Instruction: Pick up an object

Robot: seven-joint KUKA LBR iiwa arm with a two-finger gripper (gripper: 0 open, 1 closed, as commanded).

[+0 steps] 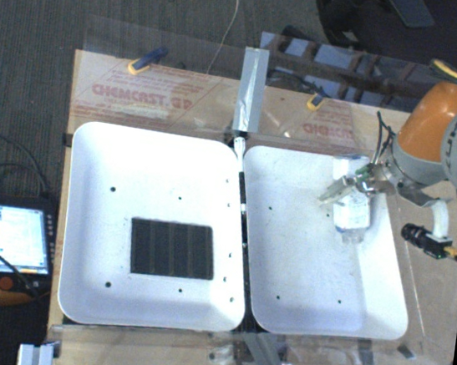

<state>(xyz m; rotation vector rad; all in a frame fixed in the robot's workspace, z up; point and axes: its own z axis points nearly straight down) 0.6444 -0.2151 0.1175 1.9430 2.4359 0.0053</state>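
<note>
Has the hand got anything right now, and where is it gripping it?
Cannot be told. The hand sits over a pale, clear-looking object in the right bin, but the contact is too blurred to confirm a hold.

A dark, flat rectangular object [172, 249] with faint lengthwise ribs lies face-up on the floor of the left bin [97, 159], in the lower middle of the frame's left half, its long edges roughly parallel to the bin's front wall. A small, pale, translucent object [352, 212] sits in the upper right part of the right bin [294, 313]; its shape is hard to make out.
</note>
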